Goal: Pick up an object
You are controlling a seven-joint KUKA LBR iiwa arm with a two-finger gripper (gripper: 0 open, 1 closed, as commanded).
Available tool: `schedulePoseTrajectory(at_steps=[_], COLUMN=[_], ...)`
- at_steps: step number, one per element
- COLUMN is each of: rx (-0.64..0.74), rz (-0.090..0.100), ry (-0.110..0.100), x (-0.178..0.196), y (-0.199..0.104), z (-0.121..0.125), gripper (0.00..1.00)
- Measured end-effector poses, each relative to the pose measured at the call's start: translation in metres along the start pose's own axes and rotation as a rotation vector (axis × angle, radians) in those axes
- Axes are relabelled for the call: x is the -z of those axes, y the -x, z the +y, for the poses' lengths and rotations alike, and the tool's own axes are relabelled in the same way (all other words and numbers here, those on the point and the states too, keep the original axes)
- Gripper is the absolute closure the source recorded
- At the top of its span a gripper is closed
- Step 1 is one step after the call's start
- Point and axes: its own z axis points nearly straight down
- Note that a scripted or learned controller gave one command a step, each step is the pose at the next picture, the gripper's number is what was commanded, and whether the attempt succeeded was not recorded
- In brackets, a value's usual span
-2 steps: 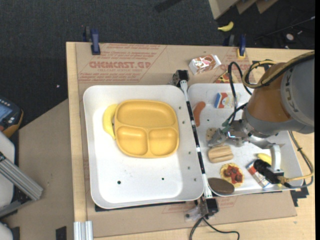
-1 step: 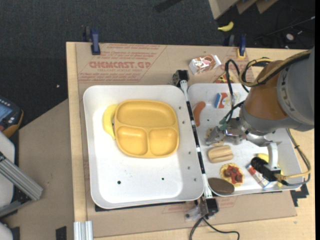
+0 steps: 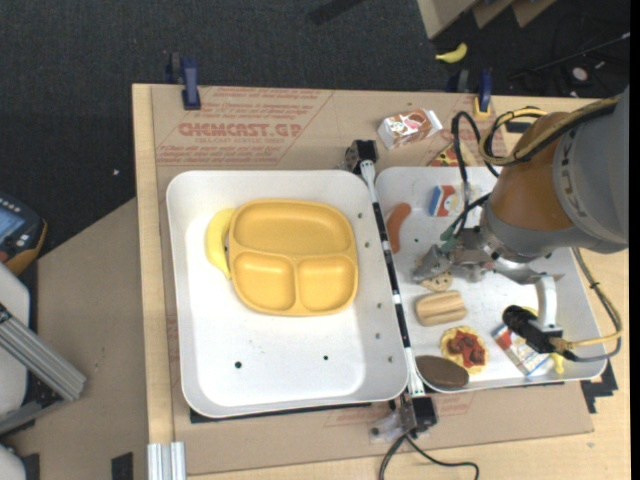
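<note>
Toy food pieces lie in the right white bin [image 3: 590, 298]: a tan bread roll [image 3: 440, 308], a small round pizza with red topping [image 3: 464, 347], a dark brown oval piece [image 3: 442, 372] at the near rim, a red sausage [image 3: 398, 225] close to the left wall, and a blue and white packet [image 3: 441, 200] further back. The grey arm with the orange band [image 3: 545, 198] reaches in from the right and covers much of this bin. Its hand [image 3: 437, 264] is low over the bin floor, just above the bread roll and to the right of the sausage. Whether the hand is apart or together I cannot tell, and no piece is seen inside it. The left white bin [image 3: 210, 368] holds a yellow plastic divided tray [image 3: 293, 255] with three compartments. On the brown surface [image 3: 260, 128], behind the right bin, stands a small white and red box [image 3: 409, 127].
</note>
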Motion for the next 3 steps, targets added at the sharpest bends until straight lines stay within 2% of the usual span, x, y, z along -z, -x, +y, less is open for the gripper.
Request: schedulePoseTrajectory(at_steps=[1, 2, 3], rx=[-0.001, 0.001, -0.002], rz=[0.001, 0.000, 0.002], ry=[-0.004, 0.001, -0.005], x=[0.000, 0.000, 0.000], y=[0.001, -0.007, -0.003], z=[-0.010, 0.016, -0.006], gripper=[0.00, 0.00, 0.00])
